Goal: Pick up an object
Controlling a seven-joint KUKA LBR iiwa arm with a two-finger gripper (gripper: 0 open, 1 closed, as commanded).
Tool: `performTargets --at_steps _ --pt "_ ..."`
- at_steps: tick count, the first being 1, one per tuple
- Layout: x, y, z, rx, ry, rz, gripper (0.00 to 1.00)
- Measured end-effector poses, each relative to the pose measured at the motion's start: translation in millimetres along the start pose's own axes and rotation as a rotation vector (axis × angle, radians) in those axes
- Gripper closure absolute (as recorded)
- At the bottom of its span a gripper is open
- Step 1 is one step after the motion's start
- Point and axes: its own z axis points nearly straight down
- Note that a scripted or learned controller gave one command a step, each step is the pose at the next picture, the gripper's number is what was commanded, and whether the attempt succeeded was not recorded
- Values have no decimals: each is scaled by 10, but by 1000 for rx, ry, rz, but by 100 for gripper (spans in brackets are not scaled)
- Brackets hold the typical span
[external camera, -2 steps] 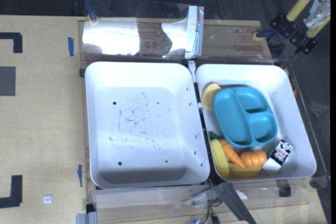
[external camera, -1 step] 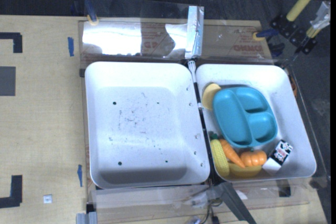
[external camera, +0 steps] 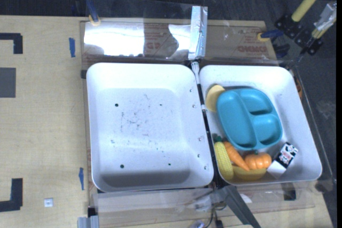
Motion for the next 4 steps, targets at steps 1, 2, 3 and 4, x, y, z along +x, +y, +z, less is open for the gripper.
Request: performTargets --at_steps 1,2,3,4 --pt "1 1 18 0 0 -50 100" --pt "2 -3 518 3 4 -125 100" --pt "-4 0 93 -4 -4 -236 100" --pt "-2 2 -223 -4 -4 -302 100"
